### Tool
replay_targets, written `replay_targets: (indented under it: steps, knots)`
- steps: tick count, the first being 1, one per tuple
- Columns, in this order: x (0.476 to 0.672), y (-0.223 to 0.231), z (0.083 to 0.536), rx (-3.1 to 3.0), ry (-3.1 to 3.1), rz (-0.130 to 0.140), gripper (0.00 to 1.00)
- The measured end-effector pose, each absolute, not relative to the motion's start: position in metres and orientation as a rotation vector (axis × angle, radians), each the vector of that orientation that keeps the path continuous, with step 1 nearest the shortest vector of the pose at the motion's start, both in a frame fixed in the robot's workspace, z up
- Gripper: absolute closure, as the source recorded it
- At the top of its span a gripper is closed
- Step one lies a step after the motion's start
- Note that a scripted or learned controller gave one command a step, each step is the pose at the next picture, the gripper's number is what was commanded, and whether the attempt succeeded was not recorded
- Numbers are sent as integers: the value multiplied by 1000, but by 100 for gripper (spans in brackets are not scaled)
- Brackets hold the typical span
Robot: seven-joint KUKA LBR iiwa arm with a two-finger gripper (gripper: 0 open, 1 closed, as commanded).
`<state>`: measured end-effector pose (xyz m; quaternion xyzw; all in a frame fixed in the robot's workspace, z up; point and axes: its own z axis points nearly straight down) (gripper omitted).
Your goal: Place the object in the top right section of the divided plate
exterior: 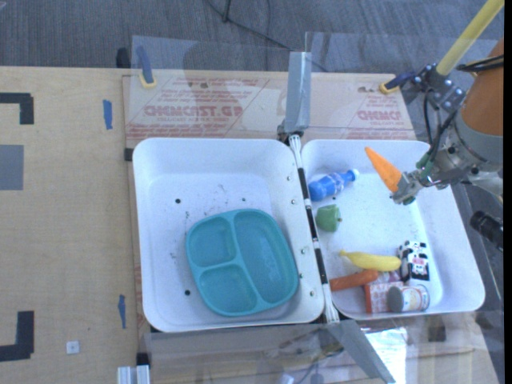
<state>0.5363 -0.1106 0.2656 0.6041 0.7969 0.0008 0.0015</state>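
Note:
A teal divided plate lies in the left bin, with nothing in its three sections. My gripper hangs over the upper right part of the right bin. It is just to the right of an orange carrot, close to the carrot's lower end. I cannot tell whether it touches the carrot. The other objects in this bin lie to the left of and below the gripper.
The right bin also holds a blue bottle, a green piece, a yellow banana, an orange-red stick, a black and white cow toy and a can. A ridge divides the bins.

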Motion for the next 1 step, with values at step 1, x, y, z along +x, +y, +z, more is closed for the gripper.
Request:
replay_targets:
  steps: [1]
  knots:
    - [520, -68, 238, 1516, 2752, 1, 100]
